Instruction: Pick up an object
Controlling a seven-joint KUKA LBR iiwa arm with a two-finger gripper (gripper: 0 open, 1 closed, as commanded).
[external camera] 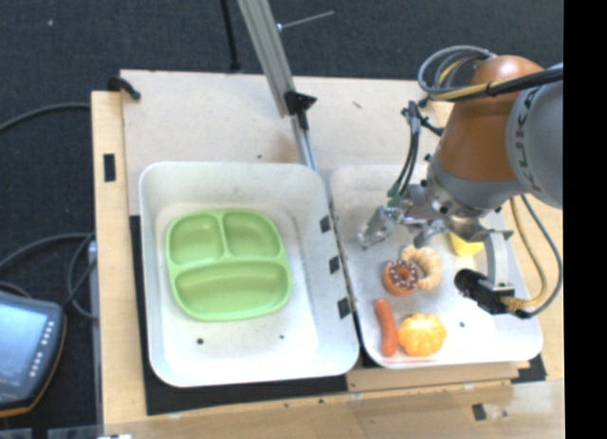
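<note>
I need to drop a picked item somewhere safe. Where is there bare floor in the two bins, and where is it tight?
Left bin: bare floor all around the green tray, widest along its near edge. Right bin: crowded; the donut, carrot and orange cluster near the front under the arm, with a bare strip at its far left corner.
</note>
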